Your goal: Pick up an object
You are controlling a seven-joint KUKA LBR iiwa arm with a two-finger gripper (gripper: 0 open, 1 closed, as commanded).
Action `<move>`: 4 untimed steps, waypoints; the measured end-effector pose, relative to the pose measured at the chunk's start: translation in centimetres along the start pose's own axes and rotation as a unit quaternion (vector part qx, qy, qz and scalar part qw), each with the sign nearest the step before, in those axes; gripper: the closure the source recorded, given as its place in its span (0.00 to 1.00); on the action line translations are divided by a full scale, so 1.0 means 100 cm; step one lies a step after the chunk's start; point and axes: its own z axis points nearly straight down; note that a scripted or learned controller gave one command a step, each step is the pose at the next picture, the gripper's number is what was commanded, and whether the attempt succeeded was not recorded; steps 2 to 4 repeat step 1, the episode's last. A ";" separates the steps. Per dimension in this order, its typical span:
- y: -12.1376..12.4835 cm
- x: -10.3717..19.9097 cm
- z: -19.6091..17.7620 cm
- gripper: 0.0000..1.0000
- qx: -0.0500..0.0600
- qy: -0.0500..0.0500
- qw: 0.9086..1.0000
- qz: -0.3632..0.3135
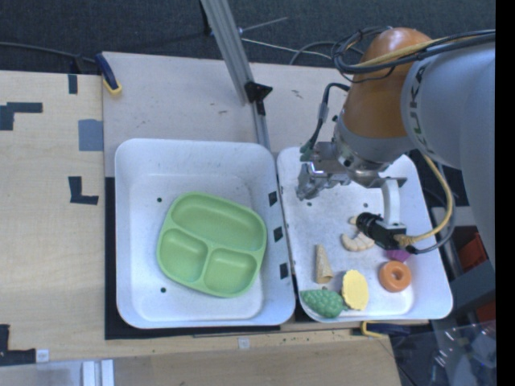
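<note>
Now the grey arm (451,95), orange band above the wrist, reaches in from the right and hangs over the far part of the right bin (426,296). Its tool (310,185) points down near that bin's left wall, and whether it is open or closed cannot be told from this angle; nothing is visibly gripped. Down at the bin's near end sit the candidates: a green bumpy piece (323,302) in the corner, a yellow piece (355,289) just beside it, a tan cone (323,264) behind them, an orange ring (395,276) to the right and a pale curved piece (356,242) by the arm's black fitting. Over in the left bin (137,167), a green divided plate (212,244) lies flat. Both bins rest on the tabletop (48,240).
</note>
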 end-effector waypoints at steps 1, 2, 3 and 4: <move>-0.012 0.053 -0.004 1.00 0.001 0.000 1.000 0.000; -0.012 0.053 -0.004 1.00 0.001 0.000 1.000 0.000; -0.012 0.053 -0.004 1.00 0.001 0.000 1.000 0.000; -0.012 0.053 -0.004 1.00 0.001 0.000 1.000 0.000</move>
